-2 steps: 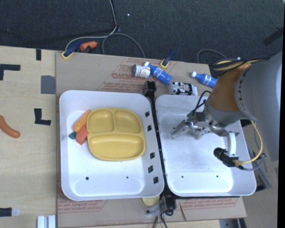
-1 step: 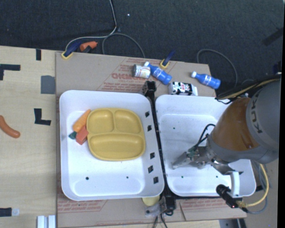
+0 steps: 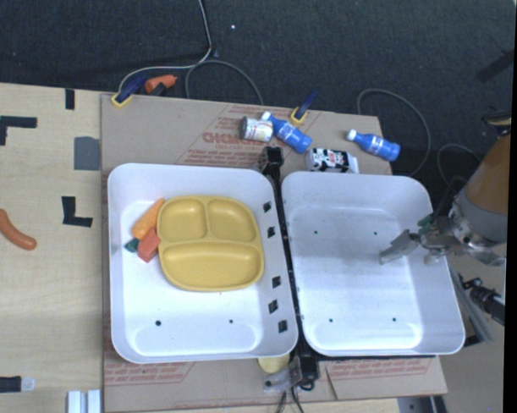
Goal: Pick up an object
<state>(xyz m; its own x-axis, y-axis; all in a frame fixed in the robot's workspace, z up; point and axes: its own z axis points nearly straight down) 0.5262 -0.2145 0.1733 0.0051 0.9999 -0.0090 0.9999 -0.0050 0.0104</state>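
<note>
Though partly legible, red lettering (image 3: 212,138) on cardboard sheet (image 3: 202,132), unreadable.

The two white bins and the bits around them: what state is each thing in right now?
Left bin: holds the plate and toy carrot.
Yellow plate: flat, right way up, compartments bare.
Toy carrot: lying against the plate's left edge.
Right bin: gripper over it.
Gripper: low over the right bin.
Blue bottles: lying on their sides behind the bins.

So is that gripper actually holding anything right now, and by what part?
Nothing is held. The gripper hangs over the right bin with nothing between its fingers; the yellow plate and orange carrot lie in the left bin.
</note>
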